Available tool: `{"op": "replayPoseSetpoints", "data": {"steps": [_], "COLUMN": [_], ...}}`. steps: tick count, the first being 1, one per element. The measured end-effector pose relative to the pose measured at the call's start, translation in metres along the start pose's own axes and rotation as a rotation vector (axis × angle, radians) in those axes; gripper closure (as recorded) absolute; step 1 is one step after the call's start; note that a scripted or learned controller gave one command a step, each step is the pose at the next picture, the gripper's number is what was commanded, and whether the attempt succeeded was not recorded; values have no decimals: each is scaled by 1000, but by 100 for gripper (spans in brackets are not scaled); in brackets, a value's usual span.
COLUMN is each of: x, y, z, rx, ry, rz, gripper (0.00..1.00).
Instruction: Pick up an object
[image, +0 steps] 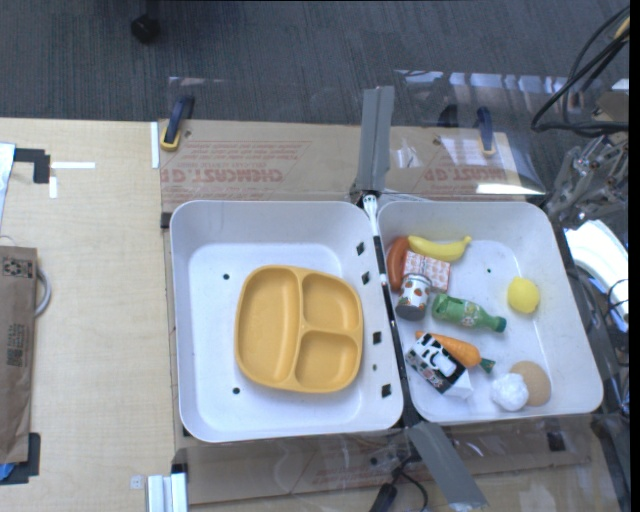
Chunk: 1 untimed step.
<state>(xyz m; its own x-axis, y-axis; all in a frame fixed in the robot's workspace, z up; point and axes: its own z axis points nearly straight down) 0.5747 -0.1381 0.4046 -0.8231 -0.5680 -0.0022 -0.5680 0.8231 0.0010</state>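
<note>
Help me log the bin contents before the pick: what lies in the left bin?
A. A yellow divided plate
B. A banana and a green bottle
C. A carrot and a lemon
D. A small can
A: the yellow divided plate lies alone in the left bin, while the banana, green bottle, carrot, lemon and small can all lie in the right bin.
</note>
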Motion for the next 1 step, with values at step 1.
{"op": "replayPoseSetpoints", "data": {"steps": [1], "x": [-2], "y": [-13], "z": [-25], "rx": [1], "ry": [-2], "rz": [-92], "gripper": [100]}}
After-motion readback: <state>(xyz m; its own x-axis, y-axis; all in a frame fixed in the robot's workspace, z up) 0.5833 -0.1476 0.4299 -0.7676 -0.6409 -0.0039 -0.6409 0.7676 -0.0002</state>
